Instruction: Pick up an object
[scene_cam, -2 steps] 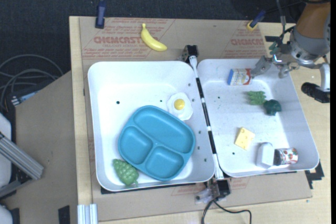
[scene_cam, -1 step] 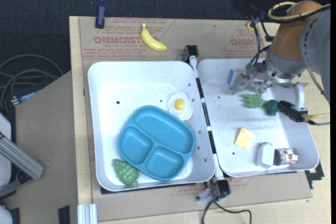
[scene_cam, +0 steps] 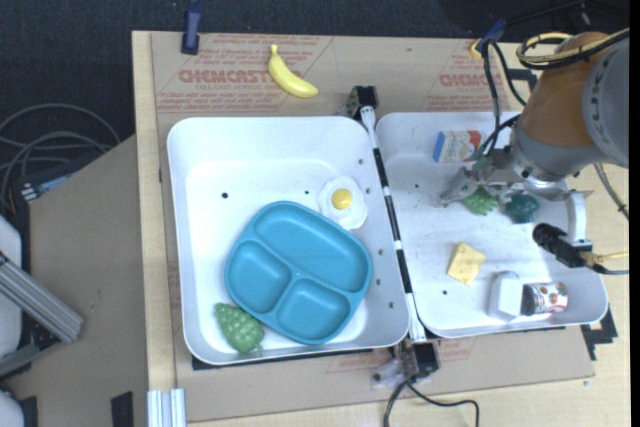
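The claw sits low in the right bin, its metal fingers angled toward that bin's middle; whether they are spread or closed cannot be made out from this slant. Touching the fingertip area is a small green object, pressed against the claw's underside, though nothing shows it pinched between the fingers. Just right of the claw lies a dark teal lump. Just above the claw, toward the back wall, stands a small carton with a blue side. Below the claw, nearer the camera, rests a yellow cheese wedge, and beyond that, at the bin's front right, a small white can with a red label lies on its side.

Well left of the claw, in the left bin, a toy fried egg touches a blue divided plate. A bumpy green item lies at the plate's front left corner. Farthest off, on the cardboard behind the bins, is a yellow banana.
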